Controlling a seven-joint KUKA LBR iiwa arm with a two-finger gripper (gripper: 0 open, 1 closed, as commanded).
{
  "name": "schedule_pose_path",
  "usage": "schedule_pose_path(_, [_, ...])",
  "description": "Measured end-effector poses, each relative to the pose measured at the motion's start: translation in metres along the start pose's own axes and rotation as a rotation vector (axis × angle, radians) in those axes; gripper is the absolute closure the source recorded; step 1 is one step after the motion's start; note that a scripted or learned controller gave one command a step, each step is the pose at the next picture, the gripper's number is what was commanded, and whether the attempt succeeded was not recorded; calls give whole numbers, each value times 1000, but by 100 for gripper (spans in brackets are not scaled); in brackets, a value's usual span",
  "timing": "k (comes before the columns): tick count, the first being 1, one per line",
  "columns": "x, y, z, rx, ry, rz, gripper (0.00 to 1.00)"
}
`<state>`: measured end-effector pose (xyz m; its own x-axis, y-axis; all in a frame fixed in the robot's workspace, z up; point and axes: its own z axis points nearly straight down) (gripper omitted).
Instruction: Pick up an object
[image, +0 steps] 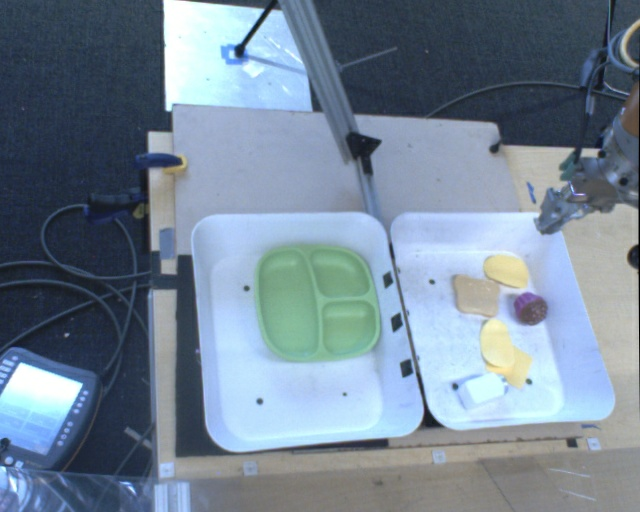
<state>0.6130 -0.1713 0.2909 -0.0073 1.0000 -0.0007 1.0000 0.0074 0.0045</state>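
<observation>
You won't find any readable text, label, brand, number or sign here. The handheld pendant at the lower left of the frame has a lit screen, but it shows you only a pale glow, too blurred to make out characters. The blue patch on the pale sheet at the upper left of the frame carries no lettering you can read.

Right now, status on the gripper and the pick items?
Gripper over right bin's upper right rim, nothing held. Purple ball, yellow pieces, white block untouched. Path clear.
</observation>
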Motion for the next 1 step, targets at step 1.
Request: schedule_pose_path(1, [54, -9, -3, 4, 2, -3, 100])
